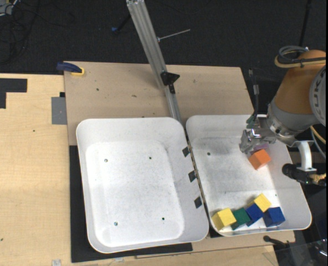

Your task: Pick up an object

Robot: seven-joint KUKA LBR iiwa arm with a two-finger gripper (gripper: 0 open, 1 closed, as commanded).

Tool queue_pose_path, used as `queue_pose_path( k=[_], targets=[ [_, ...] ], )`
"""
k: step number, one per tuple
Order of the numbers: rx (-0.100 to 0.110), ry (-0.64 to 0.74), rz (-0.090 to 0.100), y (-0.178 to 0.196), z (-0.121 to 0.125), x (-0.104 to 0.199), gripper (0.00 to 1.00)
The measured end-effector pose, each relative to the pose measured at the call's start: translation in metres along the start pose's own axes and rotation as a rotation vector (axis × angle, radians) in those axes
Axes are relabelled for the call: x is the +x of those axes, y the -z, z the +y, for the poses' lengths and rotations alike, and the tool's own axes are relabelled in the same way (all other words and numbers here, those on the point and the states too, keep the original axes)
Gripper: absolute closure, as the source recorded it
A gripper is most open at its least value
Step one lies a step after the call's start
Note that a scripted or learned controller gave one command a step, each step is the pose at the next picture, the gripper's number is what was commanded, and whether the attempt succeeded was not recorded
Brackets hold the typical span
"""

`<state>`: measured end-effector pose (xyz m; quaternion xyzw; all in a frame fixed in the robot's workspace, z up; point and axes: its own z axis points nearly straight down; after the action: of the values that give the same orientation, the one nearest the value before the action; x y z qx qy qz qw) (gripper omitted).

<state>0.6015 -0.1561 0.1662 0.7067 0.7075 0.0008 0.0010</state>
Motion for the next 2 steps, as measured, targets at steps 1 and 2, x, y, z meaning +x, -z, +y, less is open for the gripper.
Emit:
queue_pose_path(
  k=[1,2],
  targets=[
    [0.000,0.000,0.000,0.043,0.003,-0.002,1.00],
    [0.000,0.001,0.000,0.083,0.004,-0.003,1.00]
  ],
)
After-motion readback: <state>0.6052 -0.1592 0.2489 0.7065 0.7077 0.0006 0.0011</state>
